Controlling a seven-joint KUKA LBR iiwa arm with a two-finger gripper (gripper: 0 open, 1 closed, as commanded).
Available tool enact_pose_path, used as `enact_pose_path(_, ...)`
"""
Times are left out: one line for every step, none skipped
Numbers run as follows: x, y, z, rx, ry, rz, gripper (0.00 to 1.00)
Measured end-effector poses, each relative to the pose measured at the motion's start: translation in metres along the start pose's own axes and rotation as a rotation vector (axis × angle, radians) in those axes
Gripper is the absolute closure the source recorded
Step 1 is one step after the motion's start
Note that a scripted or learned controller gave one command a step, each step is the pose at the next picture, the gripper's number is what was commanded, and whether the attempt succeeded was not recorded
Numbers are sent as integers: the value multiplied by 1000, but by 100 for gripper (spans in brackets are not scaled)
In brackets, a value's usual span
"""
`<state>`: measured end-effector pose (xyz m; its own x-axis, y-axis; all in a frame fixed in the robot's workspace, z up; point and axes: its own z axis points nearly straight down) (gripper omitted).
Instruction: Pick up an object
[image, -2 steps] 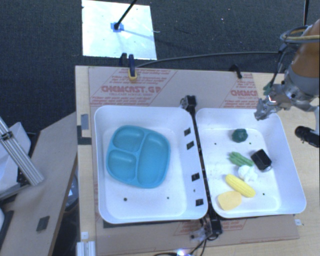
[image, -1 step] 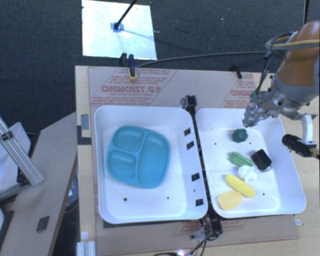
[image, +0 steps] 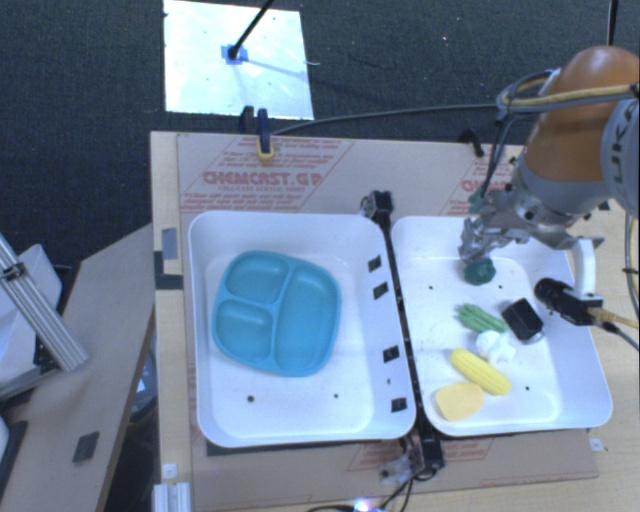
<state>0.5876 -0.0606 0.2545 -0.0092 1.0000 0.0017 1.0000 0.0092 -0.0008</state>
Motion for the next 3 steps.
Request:
enact_pose_path(42, -11, 4, 1, -1, 0, 100)
enact_pose_path(102, -26, 15, 2, 1, -1, 100)
enact_pose_path(161, -45, 26, 2, 1, -2, 100)
